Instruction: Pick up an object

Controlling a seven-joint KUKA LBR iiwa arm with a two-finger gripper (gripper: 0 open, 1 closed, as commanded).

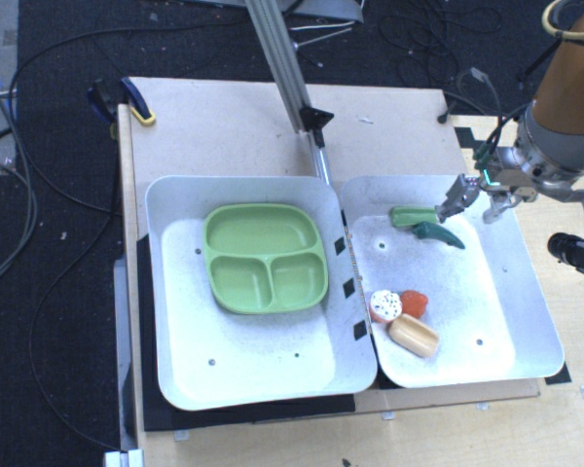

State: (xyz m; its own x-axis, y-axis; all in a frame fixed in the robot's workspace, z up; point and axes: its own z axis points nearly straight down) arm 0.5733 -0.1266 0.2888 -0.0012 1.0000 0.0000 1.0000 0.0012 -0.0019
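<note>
— Where is the arm?

— It comes in from the right, over the far right corner of the right bin. Its orange band sits above the grey wrist, and the wrist leans down and leftward toward the bin's far edge.

— And the gripper?

— It hangs over the far edge of the right bin, just right of a green object that lies flat there. One dark finger reaches close to that object's right end. Whether the pincer is spread or closed I cannot tell, and nothing shows between the fingers.

— What lies in that bin?

— Five things, as far as I can count. The green object, with a darker teal piece touching it on the near side, both by the far edge. Nearer the left wall, a white dotted ball, a red piece just beside it, and a tan roll touching them on the near side.

— The other bin?

— The left bin holds one green tray with three compartments, lying near its far right corner.
</note>
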